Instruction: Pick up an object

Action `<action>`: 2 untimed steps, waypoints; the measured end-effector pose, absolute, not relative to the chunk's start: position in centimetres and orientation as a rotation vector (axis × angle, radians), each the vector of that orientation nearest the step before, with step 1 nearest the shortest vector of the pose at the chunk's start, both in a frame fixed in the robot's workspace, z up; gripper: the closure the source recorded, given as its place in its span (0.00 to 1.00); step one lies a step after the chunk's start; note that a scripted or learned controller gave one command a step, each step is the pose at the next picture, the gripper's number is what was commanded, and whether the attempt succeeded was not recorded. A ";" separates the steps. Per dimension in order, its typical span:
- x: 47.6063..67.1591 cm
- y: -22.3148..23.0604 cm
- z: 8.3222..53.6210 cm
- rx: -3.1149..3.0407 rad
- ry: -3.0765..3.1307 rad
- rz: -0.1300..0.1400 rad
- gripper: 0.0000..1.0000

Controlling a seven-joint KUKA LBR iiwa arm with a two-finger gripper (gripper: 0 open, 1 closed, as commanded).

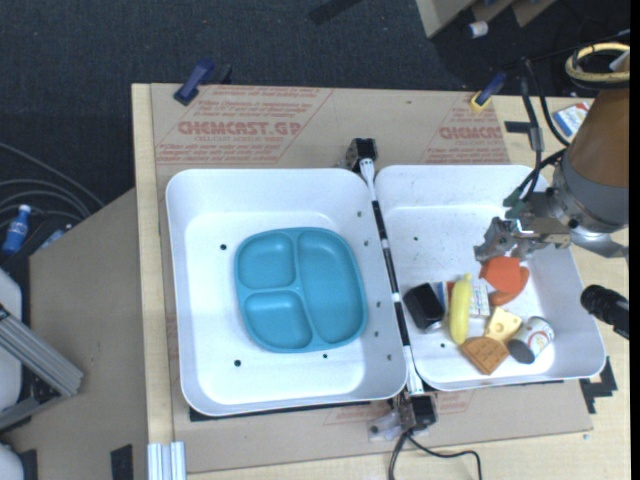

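- Camera view gives you the metal gripper (505,240) over the right bin (440,203), just beside a smooth orange piece (506,279).
- Left bin (200,208) holds a glossy blue divided plate (299,288).

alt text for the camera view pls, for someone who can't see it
A robot arm reaches in from the right, its hand over the right white bin, just above a cluster of small items including a yellow banana and an orange piece. The left white bin holds a blue divided plate.
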State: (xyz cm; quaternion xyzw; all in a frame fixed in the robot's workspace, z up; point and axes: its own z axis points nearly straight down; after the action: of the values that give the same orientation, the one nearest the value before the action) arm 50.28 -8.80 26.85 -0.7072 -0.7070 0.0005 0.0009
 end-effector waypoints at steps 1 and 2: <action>47.9 -4.6 26.3 -2.219 -2.220 0.002 1.00; 47.9 -9.6 25.8 -2.222 -2.220 0.002 1.00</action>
State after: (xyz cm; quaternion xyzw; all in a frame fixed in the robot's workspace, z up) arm 47.90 -9.56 25.79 -0.7073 -0.7069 0.0006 0.0003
